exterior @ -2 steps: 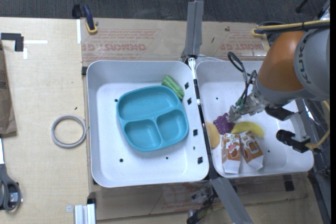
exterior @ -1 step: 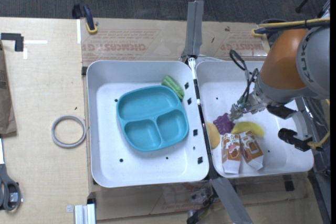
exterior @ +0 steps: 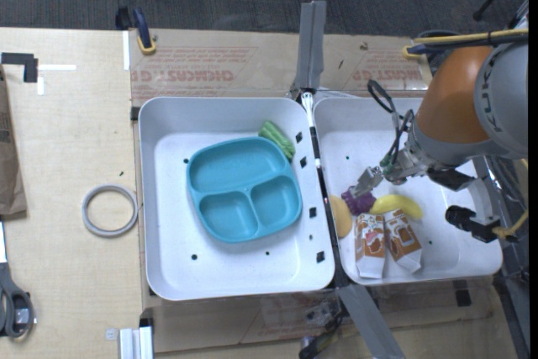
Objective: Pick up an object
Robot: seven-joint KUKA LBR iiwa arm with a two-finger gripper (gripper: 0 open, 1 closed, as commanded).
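Objects for picking lie clustered at the left end of the right bin (exterior: 437, 265), a shallow white tray with rounded corners. Largest in view is the pale wooden counter (exterior: 67, 147), smooth and flat, which carries both bins. The left bin (exterior: 160, 206) holds a glossy blue plastic plate (exterior: 244, 189) with three compartments, and a small ribbed green piece (exterior: 277, 139) rests at the plate's far rim. The grey arm (exterior: 479, 109), rounded with an orange band, reaches into the right bin; its jaws (exterior: 368, 179) sit just above a crinkled purple item (exterior: 359, 200), and I cannot tell how wide they stand. Beside the purple item lie two printed cartons (exterior: 387, 241), a curved yellow banana (exterior: 397, 204) and a rounded yellow fruit (exterior: 340, 214). A flat grey ring (exterior: 110, 209) lies on the counter, left of the bins.
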